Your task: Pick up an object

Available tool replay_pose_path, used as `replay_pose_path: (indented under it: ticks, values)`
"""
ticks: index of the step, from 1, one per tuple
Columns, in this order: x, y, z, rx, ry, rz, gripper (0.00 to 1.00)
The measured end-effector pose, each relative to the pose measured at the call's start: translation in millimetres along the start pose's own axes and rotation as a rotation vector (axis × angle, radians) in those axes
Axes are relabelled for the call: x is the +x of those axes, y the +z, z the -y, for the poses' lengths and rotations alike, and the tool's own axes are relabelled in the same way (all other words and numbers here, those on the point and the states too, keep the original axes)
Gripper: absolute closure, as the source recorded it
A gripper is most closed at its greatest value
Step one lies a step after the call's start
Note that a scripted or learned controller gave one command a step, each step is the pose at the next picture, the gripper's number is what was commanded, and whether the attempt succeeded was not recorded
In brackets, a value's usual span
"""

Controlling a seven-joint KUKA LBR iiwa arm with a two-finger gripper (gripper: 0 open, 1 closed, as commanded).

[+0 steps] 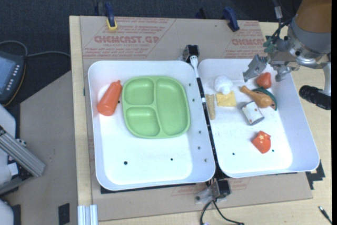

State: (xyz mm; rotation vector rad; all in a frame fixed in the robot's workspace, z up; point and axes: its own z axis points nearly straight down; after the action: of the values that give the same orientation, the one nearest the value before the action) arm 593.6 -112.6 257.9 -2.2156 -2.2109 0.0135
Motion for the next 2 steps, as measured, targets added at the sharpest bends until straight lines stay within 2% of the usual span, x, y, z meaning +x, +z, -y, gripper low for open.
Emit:
replay_pose_path:
  ticks: [1, 2]
  values:
    - [0.3, -7.5, -2.0, -0.013, -0.002, 0.001, 0.0]
    - [1.8, 50.5, -11.5, -0.009, -0.003, 0.001, 0.0]
